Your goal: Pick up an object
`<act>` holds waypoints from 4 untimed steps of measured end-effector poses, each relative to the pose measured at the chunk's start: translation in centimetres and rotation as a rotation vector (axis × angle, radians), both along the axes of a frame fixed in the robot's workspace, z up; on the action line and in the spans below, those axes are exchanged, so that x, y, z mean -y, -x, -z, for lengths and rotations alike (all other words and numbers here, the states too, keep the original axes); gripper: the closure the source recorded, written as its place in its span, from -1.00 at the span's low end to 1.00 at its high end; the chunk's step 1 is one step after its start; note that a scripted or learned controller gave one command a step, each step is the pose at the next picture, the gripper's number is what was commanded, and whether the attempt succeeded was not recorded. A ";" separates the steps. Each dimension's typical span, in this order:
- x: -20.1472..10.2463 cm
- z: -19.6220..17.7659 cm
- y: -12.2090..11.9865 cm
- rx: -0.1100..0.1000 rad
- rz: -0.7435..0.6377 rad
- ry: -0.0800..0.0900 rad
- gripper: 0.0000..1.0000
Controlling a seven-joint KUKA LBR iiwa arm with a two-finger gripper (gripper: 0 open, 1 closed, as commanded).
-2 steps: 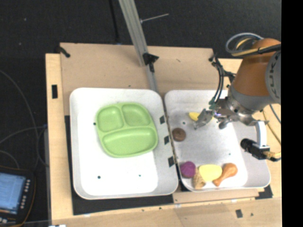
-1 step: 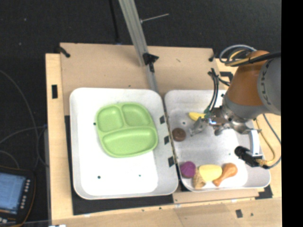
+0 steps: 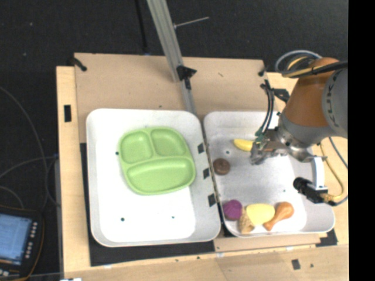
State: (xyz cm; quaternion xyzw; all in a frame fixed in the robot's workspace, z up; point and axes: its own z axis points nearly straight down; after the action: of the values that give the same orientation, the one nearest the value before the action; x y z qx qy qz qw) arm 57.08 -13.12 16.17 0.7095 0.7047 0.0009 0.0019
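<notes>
The gripper hangs low at the right bin's twelve o'clock, just beside the banana at its nine, likely lining up a grasp; its state I cannot tell.

Grey arm with orange band is reaching in from 3 o'clock, gripper hanging low over the right shallow white bin, just beside the yellow banana-shaped toy at its 9 o'clock. Small brown round piece is sitting near the bin's left wall. Purple round toy, pale yellow chunk and orange drumstick-shaped toy are clustering along the 6 o'clock edge. Left white bin is holding a light green three-compartment plastic tray.
</notes>
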 end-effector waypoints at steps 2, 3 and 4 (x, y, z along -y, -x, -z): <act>0.4 -11.9 -0.6 0.004 -0.010 0.001 1.00; -4.1 -10.5 -2.0 -0.004 -0.012 -0.002 1.00; -9.1 -9.0 -3.6 -0.005 -0.013 -0.002 1.00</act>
State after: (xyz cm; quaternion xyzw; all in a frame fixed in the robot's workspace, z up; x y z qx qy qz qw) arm 60.65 -4.05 25.18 0.7049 0.7093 -0.0001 -0.0007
